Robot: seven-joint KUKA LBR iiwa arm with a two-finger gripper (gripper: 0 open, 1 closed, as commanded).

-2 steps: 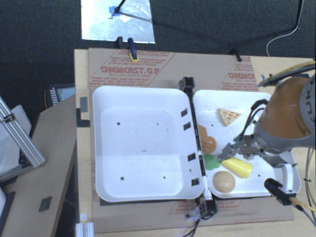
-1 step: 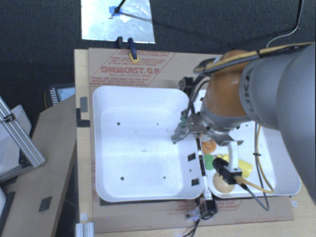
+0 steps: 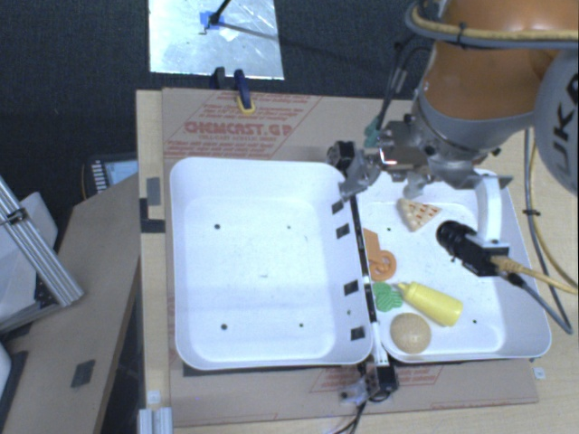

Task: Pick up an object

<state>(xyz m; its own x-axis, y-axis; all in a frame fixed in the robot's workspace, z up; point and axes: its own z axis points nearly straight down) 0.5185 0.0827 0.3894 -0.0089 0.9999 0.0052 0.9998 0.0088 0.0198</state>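
Jaws: you cannot tell spread or pressed; gripper hangs high over right bin, at its 12 o'clock end. Nothing pinched. Step: approach. Candidates: pizza slice just below, mustard bottle at 6 o'clock. Next: you pick target, centre, descend.

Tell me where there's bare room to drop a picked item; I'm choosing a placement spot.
The left bin offers a wide bare floor between its outer walls and the central divider. The right bin is crowded: pizza slice, orange ring, green piece, yellow bottle and tan ball cluster there, with the arm's wrist overhead. Only its front right corner looks free.
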